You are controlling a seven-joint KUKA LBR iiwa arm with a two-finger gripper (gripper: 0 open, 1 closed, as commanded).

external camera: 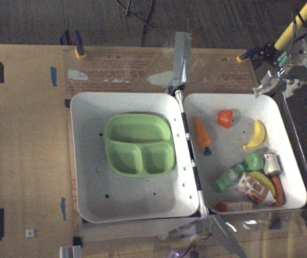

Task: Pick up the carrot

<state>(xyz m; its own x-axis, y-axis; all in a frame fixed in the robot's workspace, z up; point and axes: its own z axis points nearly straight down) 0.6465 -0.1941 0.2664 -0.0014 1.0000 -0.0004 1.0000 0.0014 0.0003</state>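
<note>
Nothing is done yet: your carrot (202,133) lies untouched against the right bin's (290,160) left wall, while the gripper (274,82) hangs outside that bin's far right corner, its jaws' spread impossible to tell, holding nothing visible.

A: Which texts can be read?
B: None. Red print on the clear sheet (122,73) behind the bins is too blurred to read; the carton (251,187) bears a pattern, no legible letters.
</note>
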